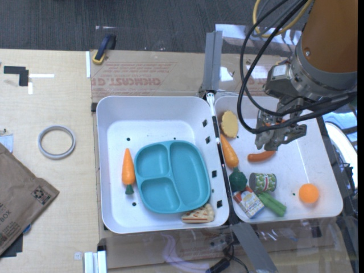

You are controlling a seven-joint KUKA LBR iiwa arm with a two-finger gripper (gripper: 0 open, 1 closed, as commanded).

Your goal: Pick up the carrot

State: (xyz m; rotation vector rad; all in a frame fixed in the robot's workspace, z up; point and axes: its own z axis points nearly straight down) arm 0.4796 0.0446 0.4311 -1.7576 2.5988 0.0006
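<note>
An orange carrot (128, 167) with a small green stub lies in the left bin (114, 129), between the bin's left wall and a teal divided plate (170, 176). A second carrot (229, 151) with a green leafy top lies against the left wall of the right bin (327, 169). My gripper (272, 143) hangs over the right bin, just above a red sausage-like piece (261, 156) and to the right of the second carrot. It touches neither carrot.
The right bin also holds a pale yellow potato-like piece (229, 124), a green can (263, 182), a small carton (248, 202), a green cucumber (274, 205) and an orange (309, 193). A waffle-like piece (198, 214) lies below the plate. A tape ring (57, 141) sits on the bench at left.
</note>
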